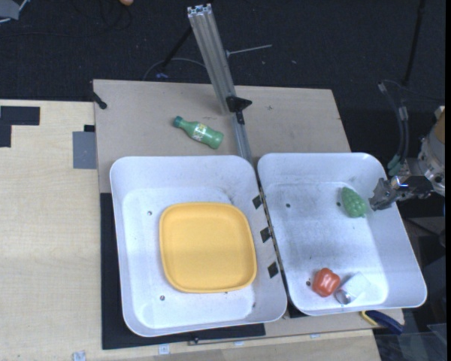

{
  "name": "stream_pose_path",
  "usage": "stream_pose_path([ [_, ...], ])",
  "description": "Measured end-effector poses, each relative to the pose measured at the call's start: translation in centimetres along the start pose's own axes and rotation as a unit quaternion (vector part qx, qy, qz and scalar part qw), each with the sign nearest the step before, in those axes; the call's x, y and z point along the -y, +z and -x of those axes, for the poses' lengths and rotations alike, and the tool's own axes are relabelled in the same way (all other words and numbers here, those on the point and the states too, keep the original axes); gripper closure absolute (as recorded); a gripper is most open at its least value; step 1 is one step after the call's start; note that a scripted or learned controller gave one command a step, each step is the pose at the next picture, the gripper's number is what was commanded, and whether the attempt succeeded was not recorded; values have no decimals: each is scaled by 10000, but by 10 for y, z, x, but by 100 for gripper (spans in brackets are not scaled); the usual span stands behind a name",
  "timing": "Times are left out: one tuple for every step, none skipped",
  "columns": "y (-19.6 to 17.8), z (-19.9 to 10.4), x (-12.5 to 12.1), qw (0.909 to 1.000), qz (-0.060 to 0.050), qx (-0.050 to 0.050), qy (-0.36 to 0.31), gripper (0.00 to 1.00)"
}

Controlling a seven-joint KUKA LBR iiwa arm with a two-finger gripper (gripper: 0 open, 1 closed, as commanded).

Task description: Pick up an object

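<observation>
Gripper (381,195): dark, at the right rim of the right bin, just beside the green object; whether its fingers are apart or together cannot be told, and nothing is seen between them.
Arm (434,156): reaches in from the right of the right bin, with a cable looping above the wrist.
Green object (352,201): a small knobbly green lump on the floor of the right bin, near its right wall, just left of the gripper; contact cannot be told.
Red object (325,281): a small red-orange piece at the near end of the right bin, well apart from the green object, with a small grey piece (343,297) touching or just beside it.
Right bin (308,171): shallow, white, floor faintly speckled, touching the left bin along a seam with dark clips.
Left bin (131,201): white, to the left of the right bin, holding a square yellow plate (207,246) lying flat in its middle.
Green bottle (198,131): lying on its side on the bench behind the left bin; it has a pale label, too small to read.
Bench (301,119): tan board under both bins; a slanted aluminium rail (215,51) rises behind the seam.
Room: dark floor with cables behind the bench; pale wooden panel (37,224) left of the left bin.
</observation>
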State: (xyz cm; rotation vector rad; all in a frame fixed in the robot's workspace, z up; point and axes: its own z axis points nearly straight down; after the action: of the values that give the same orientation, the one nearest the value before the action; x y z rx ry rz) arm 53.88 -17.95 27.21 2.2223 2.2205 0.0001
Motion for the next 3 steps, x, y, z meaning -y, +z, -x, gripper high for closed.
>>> stream_pose_path([
  [16, -56, 3, 10000, -9, -6, -22, 100],
  [11, -104, 3, 10000, 0, 0, -19, 100],
  [14, -152, 13, 10000, -7, -3, -19, 100],
])
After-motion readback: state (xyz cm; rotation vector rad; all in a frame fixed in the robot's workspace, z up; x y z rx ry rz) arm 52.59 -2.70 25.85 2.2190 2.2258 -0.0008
